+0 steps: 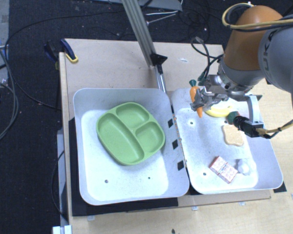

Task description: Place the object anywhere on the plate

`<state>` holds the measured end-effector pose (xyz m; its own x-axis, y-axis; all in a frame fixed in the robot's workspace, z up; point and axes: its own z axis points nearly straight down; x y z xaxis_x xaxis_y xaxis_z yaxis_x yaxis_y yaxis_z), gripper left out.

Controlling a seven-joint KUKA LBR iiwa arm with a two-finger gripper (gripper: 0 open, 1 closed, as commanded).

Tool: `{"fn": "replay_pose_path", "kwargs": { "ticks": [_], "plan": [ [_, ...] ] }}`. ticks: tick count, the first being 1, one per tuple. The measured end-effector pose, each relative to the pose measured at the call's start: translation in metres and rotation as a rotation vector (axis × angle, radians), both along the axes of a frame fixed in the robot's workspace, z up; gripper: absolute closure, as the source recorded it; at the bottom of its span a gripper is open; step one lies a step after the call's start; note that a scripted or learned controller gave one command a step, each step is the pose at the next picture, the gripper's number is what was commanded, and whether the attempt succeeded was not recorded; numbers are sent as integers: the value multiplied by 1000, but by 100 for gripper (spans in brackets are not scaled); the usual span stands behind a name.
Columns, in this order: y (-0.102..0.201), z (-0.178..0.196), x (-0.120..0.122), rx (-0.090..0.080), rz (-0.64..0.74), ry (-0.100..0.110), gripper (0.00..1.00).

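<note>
Small orange carrot (197, 103), green-tipped

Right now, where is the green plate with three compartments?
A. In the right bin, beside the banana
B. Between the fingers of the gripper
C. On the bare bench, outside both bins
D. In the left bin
D: the green plate lies flat inside the left bin, while the banana is in the right bin.

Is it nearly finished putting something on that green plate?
Not yet. The green plate in the left bin has nothing on it. The gripper is over the right bin, at a carrot; whether it grips is unclear. Carrying it across and setting it down remain.
</note>
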<state>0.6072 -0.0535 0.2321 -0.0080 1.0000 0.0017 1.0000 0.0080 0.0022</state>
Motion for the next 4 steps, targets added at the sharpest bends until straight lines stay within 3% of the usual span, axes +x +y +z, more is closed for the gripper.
{"fn": "replay_pose_path", "kwargs": {
  "ticks": [4],
  "plan": [
    [219,20,2,0,0,0,100]
  ]
}}
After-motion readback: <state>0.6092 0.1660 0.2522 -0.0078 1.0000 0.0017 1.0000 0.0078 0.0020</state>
